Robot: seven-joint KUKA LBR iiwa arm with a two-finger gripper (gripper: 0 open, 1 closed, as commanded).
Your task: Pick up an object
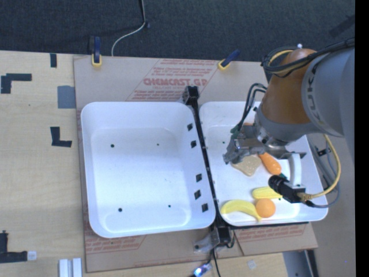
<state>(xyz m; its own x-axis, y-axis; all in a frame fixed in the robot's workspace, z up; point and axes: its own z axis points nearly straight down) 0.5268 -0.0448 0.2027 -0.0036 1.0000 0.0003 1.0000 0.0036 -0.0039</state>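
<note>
Hand (237,152) low beside tan piece (249,166); grip state unreadable. Risk: crowded carrot (270,164) gets nudged, pick misses.

This is a robotics lab or test cell, not a home. A grey industrial arm (323,91) with an orange band works over two shallow white bins (92,154) set side by side on a cardboard sheet (167,82) printed in red and held down by blue-and-yellow clamps (95,53). The sheet lies on a plywood bench (34,183) marked with dark tape pieces (57,137). Loose cables (135,25) run across dark carpet behind the bench, well away from the fingers.
</note>
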